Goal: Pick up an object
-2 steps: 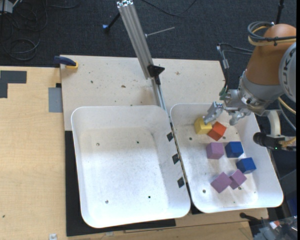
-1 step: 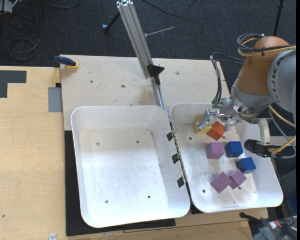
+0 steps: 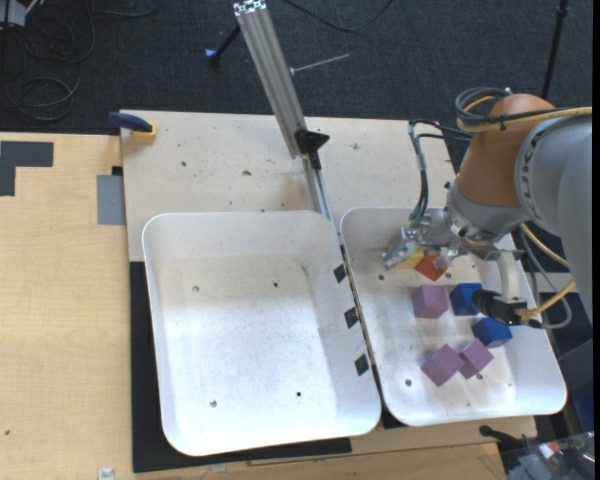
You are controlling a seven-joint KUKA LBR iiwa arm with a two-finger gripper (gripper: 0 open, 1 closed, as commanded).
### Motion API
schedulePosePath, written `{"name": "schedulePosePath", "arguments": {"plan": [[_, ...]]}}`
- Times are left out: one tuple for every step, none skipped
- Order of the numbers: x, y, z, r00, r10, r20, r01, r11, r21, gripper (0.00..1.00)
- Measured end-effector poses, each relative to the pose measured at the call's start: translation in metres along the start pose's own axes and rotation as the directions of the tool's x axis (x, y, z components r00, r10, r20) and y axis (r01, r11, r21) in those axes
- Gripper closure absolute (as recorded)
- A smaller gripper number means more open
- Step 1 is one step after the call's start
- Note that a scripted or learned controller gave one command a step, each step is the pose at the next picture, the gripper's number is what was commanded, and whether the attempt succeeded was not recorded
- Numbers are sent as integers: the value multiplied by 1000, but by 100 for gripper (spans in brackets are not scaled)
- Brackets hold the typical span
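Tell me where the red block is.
The red block lies in the right bin's far half, beside the tool, with a purple block just nearer the camera.

The arm (image 3: pixel 540 168) runs out past the right edge, and its bulk covers the far right corner of the right bin (image 3: pixel 395 338). Near that bin's far edge the gripper (image 3: pixel 412 253) sits over a red block (image 3: pixel 435 266) and a yellow piece (image 3: pixel 410 262). Only slivers of each show, so I can't make out their shapes or whether it touches them. The bench (image 3: pixel 40 318) is cut off at the left and bottom.
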State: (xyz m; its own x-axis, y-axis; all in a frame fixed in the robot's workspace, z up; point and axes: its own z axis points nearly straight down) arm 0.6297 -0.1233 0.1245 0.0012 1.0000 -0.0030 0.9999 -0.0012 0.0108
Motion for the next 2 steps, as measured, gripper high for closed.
{"name": "schedulePosePath", "arguments": {"plan": [[-1,0,-9,1000,3,0,-3,1000,0,100],[5,-4,-58,1000,-2,-3,2,1000,9,100]]}}
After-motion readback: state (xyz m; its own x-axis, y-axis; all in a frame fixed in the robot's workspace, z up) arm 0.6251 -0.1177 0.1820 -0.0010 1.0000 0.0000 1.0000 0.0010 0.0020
